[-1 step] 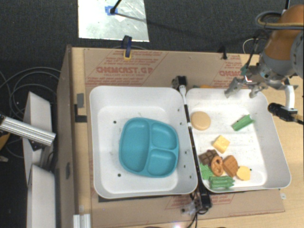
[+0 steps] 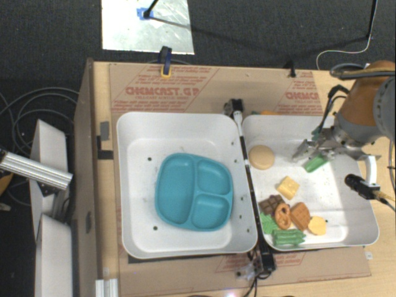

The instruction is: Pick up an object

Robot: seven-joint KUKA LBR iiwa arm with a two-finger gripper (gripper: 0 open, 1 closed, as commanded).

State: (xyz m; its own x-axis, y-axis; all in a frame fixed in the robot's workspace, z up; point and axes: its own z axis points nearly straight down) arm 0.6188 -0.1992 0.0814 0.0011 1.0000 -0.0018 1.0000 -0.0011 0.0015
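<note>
The arm (image 2: 365,104) reaches in from the right over the right-hand bin (image 2: 346,237), its orange band above the wrist. The gripper (image 2: 315,152) hangs low over the upper middle of that bin, fingers spread a little, and a small green piece (image 2: 316,163) lies right at the fingertips; whether it is pinched between them or only resting on the bin floor, I cannot tell. Near the divider sits a round tan bun (image 2: 262,157). Lower down are a yellow block (image 2: 288,187), then a cluster of a pretzel (image 2: 283,215), a waffle (image 2: 301,215), an orange slice (image 2: 317,226) and green beans (image 2: 284,237). The left bin (image 2: 133,132) holds a blue divided plate (image 2: 193,192).
</note>
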